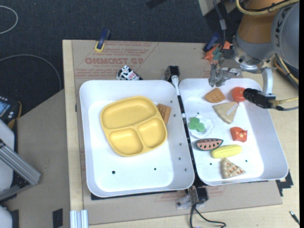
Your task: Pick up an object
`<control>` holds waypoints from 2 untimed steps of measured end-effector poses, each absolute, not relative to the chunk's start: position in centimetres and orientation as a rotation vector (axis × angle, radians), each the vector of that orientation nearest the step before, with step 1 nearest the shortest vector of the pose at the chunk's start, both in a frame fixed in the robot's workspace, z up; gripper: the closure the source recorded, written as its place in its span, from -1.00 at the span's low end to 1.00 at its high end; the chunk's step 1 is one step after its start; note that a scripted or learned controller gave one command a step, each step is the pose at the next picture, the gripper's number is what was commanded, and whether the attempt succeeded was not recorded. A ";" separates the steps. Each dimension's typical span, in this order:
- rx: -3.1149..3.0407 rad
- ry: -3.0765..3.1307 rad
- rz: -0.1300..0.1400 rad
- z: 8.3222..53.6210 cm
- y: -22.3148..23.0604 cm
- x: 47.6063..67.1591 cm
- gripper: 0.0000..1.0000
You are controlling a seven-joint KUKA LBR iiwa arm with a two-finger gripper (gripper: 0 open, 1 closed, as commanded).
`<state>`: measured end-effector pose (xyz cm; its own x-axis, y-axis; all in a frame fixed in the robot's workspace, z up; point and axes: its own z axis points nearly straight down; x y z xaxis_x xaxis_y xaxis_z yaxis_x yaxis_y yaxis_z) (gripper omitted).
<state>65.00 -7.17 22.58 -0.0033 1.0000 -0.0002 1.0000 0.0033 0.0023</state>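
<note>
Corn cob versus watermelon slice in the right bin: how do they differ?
The corn cob is plain yellow; the watermelon slice is red with dark seeds and a dark rind. The corn cob is a rounded cylinder; the watermelon slice is a flat crescent. The corn cob lies nearer the camera. Both lie lengthwise across the right bin, touching.

grey arm point(289, 27), orange band point(259, 18), black cables, metal wrist above dark jaws

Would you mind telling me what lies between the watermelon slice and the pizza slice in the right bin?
In the camera view, a yellow corn cob lies between the watermelon slice and the pizza slice.
</note>
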 end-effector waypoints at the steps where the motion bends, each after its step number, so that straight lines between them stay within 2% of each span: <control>1: 2.224 2.223 -0.004 21.4 -7.4 63.9 1.00; 2: 2.217 2.221 0.004 23.2 -6.5 64.6 1.00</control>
<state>64.57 -6.53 23.18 -0.0018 1.0000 -0.0007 1.0000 0.0018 0.0047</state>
